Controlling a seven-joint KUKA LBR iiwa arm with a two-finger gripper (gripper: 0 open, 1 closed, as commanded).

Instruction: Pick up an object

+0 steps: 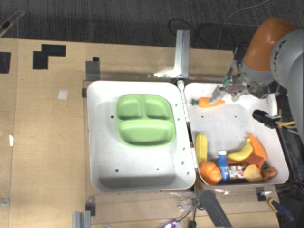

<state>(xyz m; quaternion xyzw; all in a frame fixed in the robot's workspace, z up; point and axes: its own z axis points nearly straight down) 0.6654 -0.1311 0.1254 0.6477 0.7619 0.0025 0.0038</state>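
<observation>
Pincer of the grey arm sits at upper right of frame, over the far end of the right bin; whether it is open or closed cannot be told from this angle.

Nearest, at lower right: an orange fruit, a small bottle, a banana, a corn cob.

Further back, a carrot lies just beside the pincer tip, apparently the target. Long axis runs roughly left-right in frame, green top towards the left.

Risk: the carrot lies near the bin's far wall, so a slightly off descent could nudge it aside.

Left bin carries a green divided tray.
</observation>
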